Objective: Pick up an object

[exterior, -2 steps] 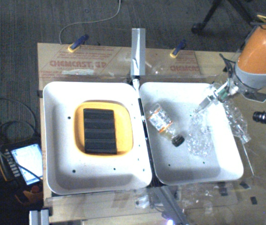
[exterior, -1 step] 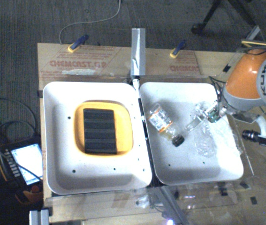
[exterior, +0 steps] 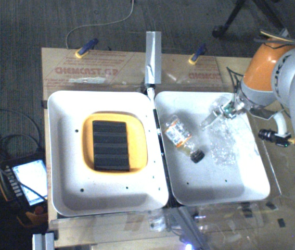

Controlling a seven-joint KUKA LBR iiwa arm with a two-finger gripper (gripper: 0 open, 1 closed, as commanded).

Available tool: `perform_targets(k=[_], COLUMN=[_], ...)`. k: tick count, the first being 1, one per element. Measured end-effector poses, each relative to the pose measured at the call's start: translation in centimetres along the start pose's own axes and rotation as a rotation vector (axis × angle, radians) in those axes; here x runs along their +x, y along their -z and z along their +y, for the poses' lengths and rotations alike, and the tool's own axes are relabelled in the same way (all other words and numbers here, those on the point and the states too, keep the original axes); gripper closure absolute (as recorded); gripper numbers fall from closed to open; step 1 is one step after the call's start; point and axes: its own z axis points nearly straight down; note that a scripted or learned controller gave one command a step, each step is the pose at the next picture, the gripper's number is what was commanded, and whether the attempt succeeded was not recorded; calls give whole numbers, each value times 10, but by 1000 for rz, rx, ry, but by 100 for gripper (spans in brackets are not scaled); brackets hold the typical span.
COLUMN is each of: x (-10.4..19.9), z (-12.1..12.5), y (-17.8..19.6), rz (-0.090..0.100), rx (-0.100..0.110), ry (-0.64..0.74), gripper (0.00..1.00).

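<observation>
Two shallow white bins are seen side by side on the surface (exterior: 85,69). The left bin (exterior: 64,155) holds a yellow tray with a dark ribbed block (exterior: 111,145) resting on it. In the right bin (exterior: 241,184) a small clear bottle with a dark cap (exterior: 182,138) lies on its side near the middle, cap end pointed toward the lower right, and a crumpled piece of clear plastic (exterior: 222,142) lies just to its right, apart from it. The arm (exterior: 272,77), grey with its orange band, is reached in over the far right corner of the right bin, and the end effector (exterior: 226,110) is seen above the upper edge of the clear plastic. Whether it is open or closed cannot be told; the tip is small and blurred against the pale bin floor, and nothing can be made out as held in it. The step in hand is judged to be the approach or descent toward a pick, with no object yet lifted. The plastic is the nearest candidate, the bottle being well apart to the left. For the next move a descent onto a chosen object is called for, with that object centred beneath the tip; the thin, limp plastic may be grasped poorly, and the bottle may roll if it is nudged.
</observation>
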Motion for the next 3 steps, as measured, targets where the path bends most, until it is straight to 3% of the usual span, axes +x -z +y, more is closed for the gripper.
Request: perform_targets(k=[1, 2, 3], x=[25, -4, 8], z=[-33, 14, -19], y=[1, 1, 1], rz=[-7, 14, -1], rx=[5, 13, -1], ry=[11, -108, -64], gripper=[0, 0, 0])
